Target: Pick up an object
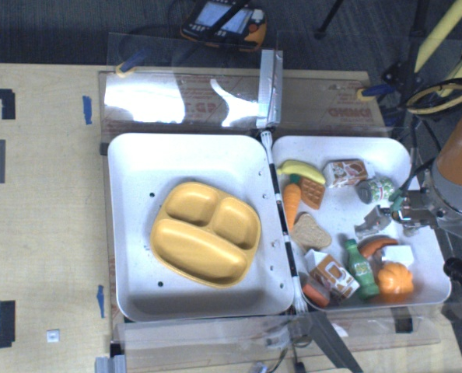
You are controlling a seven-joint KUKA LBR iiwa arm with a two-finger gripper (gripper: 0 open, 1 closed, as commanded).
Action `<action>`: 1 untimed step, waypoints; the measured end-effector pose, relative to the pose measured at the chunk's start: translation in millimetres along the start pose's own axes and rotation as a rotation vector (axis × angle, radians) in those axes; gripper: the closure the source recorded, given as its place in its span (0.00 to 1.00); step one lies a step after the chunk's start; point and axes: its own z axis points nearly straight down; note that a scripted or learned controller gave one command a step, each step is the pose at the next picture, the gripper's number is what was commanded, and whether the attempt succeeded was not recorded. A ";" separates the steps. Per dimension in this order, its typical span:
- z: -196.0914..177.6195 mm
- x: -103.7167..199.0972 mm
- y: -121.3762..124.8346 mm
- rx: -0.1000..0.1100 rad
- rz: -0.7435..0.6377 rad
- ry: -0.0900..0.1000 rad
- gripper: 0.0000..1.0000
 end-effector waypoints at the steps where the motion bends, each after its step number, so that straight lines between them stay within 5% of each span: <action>1: 103.5 -20.5 8.4 -0.032 0.154 -0.010 0.00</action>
